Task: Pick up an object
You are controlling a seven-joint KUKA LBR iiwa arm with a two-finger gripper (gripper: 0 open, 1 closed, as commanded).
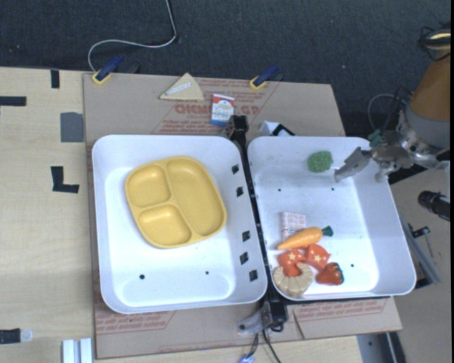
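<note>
1. My tool (pixel 361 165) hangs over the far right part of the right white plastic bin (pixel 378 225), near its rim.
2. My tool's two grey fingers look spread apart, and nothing is between them. I hold nothing yet.
3. The small green bumpy broccoli toy (pixel 320 161) sits just beside my tool, to its left, at the far end of that bin.
4. More toy food sits in a little pile at the near end: an orange carrot (pixel 300 238), a red strawberry piece (pixel 304 259), a tan round biscuit-like thing (pixel 293 280) and a small pale square packet (pixel 293 221).
5. The left white plastic bin (pixel 113 278) has a yellow plate with three parts (pixel 175 200) in it.
6. I think I am at the start: I am picking which thing to grab.
7. The broccoli toy is closest, so I think my next move should be to slide left over it, go down, and close my fingers around it.
8. It is round and may roll away, so I should go slow.
</note>
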